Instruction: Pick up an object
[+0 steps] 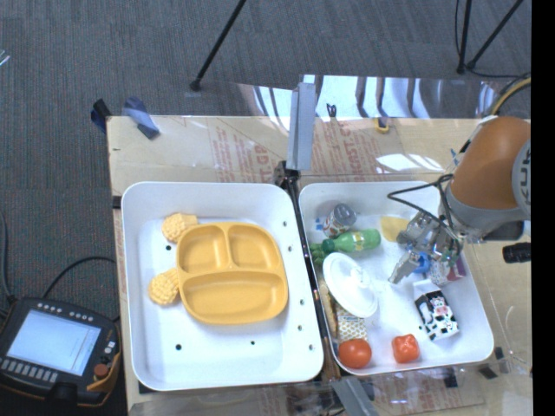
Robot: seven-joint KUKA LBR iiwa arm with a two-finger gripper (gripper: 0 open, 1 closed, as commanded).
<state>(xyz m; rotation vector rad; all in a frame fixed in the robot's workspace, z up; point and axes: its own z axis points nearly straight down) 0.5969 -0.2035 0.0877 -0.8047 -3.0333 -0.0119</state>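
the black-and-white carton [436,314] looks like the nearest candidate, lying in the right bin [479,319] just below the gripper [422,254], which hangs over bare bin floor; whether the tool is spread or pressed together, i cannot tell. the likely risk is a descent beside the carton that nudges it toward the bin wall rather than closing around it. the white lid [350,284] and green bottle [351,241] sit to the left, the two tomatoes [355,352] lower down.

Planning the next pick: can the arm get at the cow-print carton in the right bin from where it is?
Probably yes. The cow-print carton lies in the open just below the gripper, with bare bin floor around it and nothing on top; the red tomato sits apart.
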